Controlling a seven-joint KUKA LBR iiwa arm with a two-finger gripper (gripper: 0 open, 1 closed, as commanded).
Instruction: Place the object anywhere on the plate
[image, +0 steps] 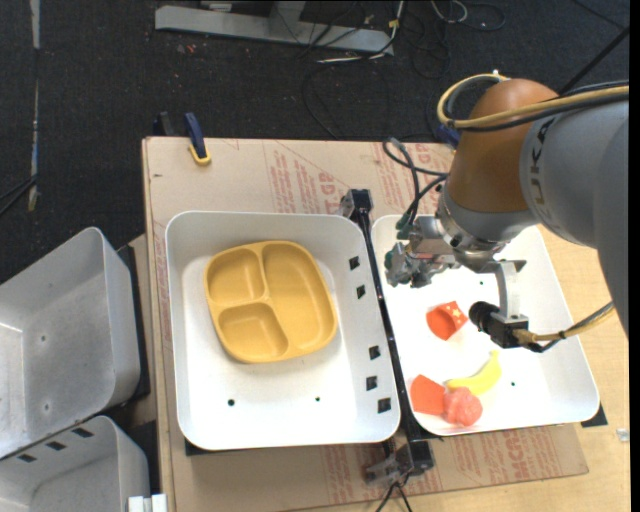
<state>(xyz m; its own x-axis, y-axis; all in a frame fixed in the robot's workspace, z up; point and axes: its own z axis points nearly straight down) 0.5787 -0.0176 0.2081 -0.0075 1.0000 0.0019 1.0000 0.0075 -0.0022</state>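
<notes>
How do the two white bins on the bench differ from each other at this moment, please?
The left bin holds one yellow divided plate; the right bin holds several small items: a banana, orange pieces and a pink piece. The arm hangs over the right bin, not the left bin. Both bins are shallow and white.

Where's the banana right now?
The banana lies in the right bin, near its front edge, touching the pink toy and beside the red wedge.

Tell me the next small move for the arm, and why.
Probably lower the hand onto the orange-red piece just below it in the right bin. All the toy food lies there, while the yellow plate sits bare in the left bin.
</notes>
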